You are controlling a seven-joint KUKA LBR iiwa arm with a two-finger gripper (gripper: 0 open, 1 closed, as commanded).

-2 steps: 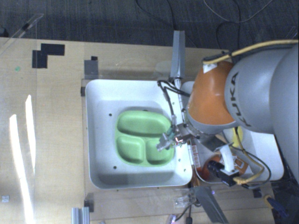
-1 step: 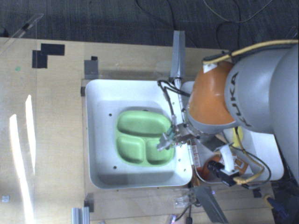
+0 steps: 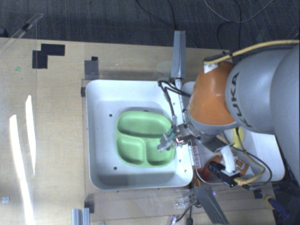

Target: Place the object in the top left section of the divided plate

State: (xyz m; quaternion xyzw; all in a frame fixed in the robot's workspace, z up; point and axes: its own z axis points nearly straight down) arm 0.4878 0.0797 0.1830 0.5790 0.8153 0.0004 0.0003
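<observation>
While gripper (image 3: 165,143) hangs over right edge of green divided plate (image 3: 143,137), finger state cannot be told; object possibly hidden beneath. Risk: release lands in wrong, right-hand section.

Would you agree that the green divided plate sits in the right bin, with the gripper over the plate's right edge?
Not quite: the plate sits in the left bin, not the right one. The camera view shows it there, and the gripper is indeed over the plate's right edge.
</observation>
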